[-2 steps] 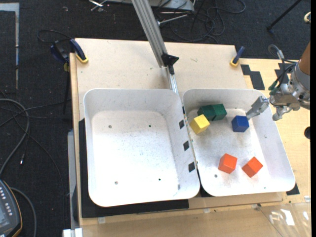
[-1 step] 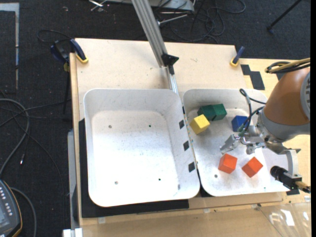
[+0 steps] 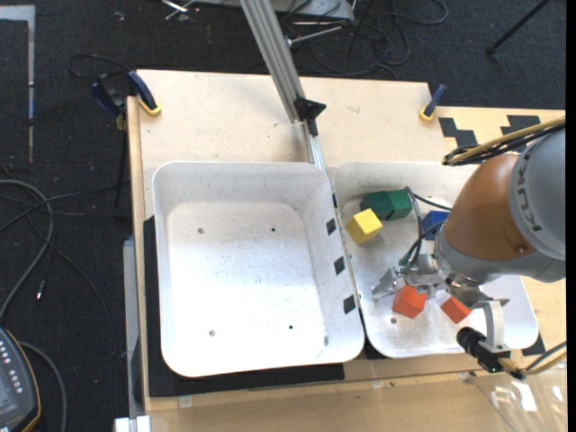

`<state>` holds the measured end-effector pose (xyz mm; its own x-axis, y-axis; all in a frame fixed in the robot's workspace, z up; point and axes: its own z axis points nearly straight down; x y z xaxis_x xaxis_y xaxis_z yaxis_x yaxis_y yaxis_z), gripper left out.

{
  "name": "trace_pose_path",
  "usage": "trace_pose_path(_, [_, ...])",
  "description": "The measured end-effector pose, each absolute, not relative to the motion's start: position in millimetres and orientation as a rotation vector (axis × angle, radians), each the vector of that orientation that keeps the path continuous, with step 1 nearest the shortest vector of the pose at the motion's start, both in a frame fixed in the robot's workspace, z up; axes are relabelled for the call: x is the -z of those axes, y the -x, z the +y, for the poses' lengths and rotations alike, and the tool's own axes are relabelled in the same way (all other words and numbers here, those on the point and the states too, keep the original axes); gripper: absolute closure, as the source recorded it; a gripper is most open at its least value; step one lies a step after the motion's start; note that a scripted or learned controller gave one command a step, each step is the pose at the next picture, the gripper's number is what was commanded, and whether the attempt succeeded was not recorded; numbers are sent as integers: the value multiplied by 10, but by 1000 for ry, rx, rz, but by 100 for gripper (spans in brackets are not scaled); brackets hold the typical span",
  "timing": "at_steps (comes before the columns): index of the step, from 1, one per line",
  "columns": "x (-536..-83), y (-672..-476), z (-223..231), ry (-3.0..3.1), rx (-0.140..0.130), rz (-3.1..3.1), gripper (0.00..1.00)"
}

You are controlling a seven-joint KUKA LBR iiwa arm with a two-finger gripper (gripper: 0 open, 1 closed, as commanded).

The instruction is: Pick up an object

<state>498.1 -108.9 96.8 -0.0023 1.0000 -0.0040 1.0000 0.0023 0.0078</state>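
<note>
Wooden bench [image 3: 234,115], two shallow white bins; grey arm over right white bin [image 3: 517,331].
Gripper [image 3: 416,288] low in right bin, fingers' state unclear. Small orange-red cube [image 3: 409,302] just below it, touching or not unclear; second red block [image 3: 454,310] beside; yellow cube [image 3: 365,225], green block [image 3: 391,204] further back.

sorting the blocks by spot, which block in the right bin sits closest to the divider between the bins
The yellow cube-shaped block: its left edge lies nearest the divider, while the green block and both orange-red blocks sit farther right.

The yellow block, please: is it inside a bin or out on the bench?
Inside: the yellow block lies in the right bin, beside the green block.
</note>
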Motion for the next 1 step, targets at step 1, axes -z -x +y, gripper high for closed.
trace_pose_path(1, [-964, -4907, -1040, -2219, -3, 2217, 0])
